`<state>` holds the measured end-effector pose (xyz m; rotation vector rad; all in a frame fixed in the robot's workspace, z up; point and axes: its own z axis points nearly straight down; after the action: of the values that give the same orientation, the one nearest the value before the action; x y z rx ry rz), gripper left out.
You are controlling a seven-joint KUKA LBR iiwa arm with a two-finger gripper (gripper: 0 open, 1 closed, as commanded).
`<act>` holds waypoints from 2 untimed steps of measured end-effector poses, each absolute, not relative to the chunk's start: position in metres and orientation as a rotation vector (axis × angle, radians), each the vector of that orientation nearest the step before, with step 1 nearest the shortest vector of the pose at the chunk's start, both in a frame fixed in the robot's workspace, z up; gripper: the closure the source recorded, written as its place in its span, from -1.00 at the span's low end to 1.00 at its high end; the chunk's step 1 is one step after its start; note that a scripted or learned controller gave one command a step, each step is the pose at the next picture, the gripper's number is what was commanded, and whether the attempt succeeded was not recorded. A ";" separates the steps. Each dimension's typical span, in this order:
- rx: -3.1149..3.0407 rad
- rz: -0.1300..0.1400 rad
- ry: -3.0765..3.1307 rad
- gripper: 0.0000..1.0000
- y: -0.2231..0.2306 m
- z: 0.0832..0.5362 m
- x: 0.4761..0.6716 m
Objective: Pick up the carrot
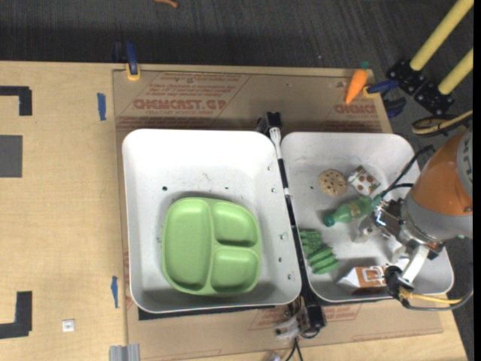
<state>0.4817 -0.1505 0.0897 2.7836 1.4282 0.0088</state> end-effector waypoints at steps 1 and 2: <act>2.588 0.019 1.792 -1.00 -0.197 0.089 0.484; 2.838 0.010 1.316 -1.00 -0.160 0.090 0.482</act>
<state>0.4818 -0.1601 0.0895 2.8378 1.3164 0.0101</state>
